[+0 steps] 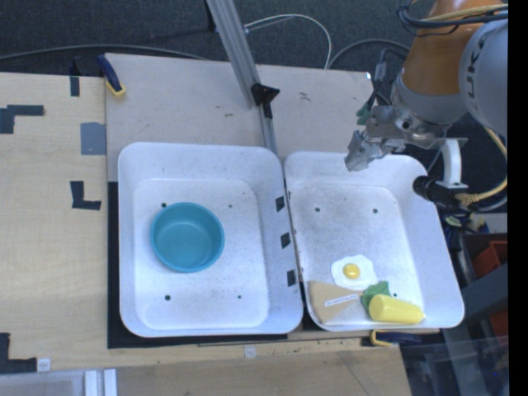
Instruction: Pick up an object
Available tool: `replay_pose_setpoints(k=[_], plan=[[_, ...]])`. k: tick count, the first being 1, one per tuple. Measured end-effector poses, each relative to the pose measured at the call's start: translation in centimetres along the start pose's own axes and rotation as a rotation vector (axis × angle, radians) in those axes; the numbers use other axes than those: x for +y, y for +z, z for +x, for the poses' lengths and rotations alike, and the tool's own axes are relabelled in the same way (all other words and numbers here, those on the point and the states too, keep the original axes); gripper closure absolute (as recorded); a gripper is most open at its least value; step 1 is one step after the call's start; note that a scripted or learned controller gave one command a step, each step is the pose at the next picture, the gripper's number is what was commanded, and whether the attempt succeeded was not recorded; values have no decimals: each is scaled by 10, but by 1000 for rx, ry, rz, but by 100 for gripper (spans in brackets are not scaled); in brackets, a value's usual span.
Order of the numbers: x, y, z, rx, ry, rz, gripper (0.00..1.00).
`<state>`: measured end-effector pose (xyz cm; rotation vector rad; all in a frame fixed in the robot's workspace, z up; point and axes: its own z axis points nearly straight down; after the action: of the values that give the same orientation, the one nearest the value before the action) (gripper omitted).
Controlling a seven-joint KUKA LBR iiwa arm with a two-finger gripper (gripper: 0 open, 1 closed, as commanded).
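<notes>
My gripper (358, 158) hangs over the far edge of the right bin (429, 213), with nothing seen between its tips. A fried-egg toy (353, 271) lies in the near part of that bin. Just in front of it are a tan cheese wedge (332, 300) and a yellow corn toy with a green leaf (393, 308), pressed against the near rim. A blue bowl (188, 236) sits upright in the left bin (132, 221), well away from the gripper.
A slanted metal pole (239, 48) rises behind the bins and meets the bench near their shared divider. Cables (462, 192) hang off the arm at the right bin's right side. A blue and yellow clamp (111, 77) sits at the far left of the bench.
</notes>
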<state>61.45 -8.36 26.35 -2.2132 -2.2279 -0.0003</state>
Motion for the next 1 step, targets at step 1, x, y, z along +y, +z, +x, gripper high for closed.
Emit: replay_pose_setpoints(k=[1], plan=[[-2,-1,54,0,0,1,100]])
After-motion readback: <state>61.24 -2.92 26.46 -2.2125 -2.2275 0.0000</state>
